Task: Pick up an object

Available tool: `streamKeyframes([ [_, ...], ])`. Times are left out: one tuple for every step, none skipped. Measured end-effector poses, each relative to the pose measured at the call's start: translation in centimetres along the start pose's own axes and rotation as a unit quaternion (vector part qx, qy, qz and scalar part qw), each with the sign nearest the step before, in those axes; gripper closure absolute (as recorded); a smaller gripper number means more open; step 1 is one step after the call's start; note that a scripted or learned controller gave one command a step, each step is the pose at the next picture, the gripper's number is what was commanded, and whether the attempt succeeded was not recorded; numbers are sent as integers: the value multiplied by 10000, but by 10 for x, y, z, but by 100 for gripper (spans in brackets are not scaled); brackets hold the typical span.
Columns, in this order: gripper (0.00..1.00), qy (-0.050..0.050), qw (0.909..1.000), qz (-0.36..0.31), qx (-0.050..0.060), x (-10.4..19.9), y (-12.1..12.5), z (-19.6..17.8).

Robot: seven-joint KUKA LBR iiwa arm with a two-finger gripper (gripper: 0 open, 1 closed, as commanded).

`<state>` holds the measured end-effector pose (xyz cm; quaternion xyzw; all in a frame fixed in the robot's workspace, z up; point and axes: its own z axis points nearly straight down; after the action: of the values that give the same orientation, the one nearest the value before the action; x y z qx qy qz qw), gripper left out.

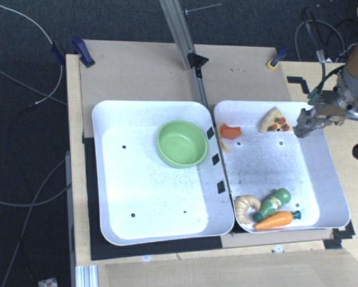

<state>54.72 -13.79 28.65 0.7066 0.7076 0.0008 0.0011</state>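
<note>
My gripper [302, 126] hangs over the right bin's far right edge, just right of a pizza slice toy [275, 121]. Nothing shows between its fingers. An orange-red piece [229, 131] lies at the right bin's far left corner. Along that bin's near edge sit a beige croissant-like toy [247, 207], a green bottle-shaped toy [274, 201] and an orange carrot [274, 220]. A green bowl [181, 143] stands upright in the left bin.
Two white bins lie side by side: the left bin [137, 196] and the right bin [274, 160]. A metal pole [181, 34] slants up from between them at the back. Blue and yellow clamps [83, 52] hold the board's far corners.
</note>
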Motion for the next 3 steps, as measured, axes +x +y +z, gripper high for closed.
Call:
streamKeyframes([
  [100,34,10000,-28,50,63,5,4],
  [100,30,10000,-23,72,120,19,21],
  [100,16,10000,-19,25,167,35,27],
])
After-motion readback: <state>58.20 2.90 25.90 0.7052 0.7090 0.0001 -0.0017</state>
